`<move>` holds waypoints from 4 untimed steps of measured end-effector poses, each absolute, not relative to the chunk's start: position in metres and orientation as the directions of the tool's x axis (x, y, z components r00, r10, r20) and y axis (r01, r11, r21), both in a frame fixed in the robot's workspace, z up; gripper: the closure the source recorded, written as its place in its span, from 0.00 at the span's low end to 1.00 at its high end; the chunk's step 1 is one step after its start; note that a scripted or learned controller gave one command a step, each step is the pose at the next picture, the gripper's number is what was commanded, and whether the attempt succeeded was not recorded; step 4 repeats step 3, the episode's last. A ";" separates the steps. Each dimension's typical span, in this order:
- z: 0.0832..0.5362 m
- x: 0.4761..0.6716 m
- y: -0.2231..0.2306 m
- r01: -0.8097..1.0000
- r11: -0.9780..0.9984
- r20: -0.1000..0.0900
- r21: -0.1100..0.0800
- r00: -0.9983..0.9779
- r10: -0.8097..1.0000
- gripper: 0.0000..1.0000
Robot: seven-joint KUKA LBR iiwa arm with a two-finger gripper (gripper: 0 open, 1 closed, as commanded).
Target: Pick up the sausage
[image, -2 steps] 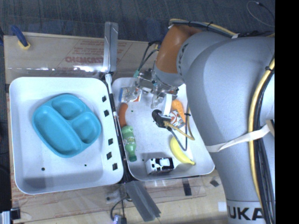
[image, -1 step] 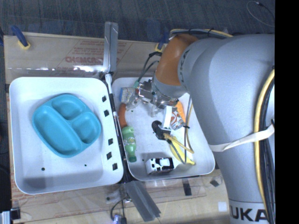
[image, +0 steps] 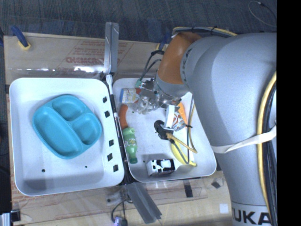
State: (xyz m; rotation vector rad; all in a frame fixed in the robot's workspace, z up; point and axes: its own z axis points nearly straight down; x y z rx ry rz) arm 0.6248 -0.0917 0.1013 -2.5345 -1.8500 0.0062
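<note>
two shallow white bins on a wooden bench. the orange-brown sausage (image: 123,116) lies against the left wall of the right bin (image: 205,150), long axis running 12 to 6, green bottle (image: 130,145) at its 6. probably soft, light, a bit slick, so pinch mid-length. gripper (image: 145,102) hovers at its 2 o'clock, can't tell its state.

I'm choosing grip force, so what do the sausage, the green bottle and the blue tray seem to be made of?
The sausage looks like smooth orange-brown plastic or rubber, probably a toy; its skin is even and dull. The green bottle seems to be plastic, with a slight gloss. The blue tray looks like moulded matte plastic, one colour with rounded compartments.
</note>
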 end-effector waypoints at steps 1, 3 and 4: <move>0.101 0.625 -0.092 0.952 -0.305 -0.001 -0.005 0.305 0.952 0.00; 0.091 0.622 -0.094 0.887 -0.461 -0.002 -0.005 0.461 0.887 0.00; 0.091 0.622 -0.094 0.887 -0.461 -0.002 -0.005 0.461 0.887 0.00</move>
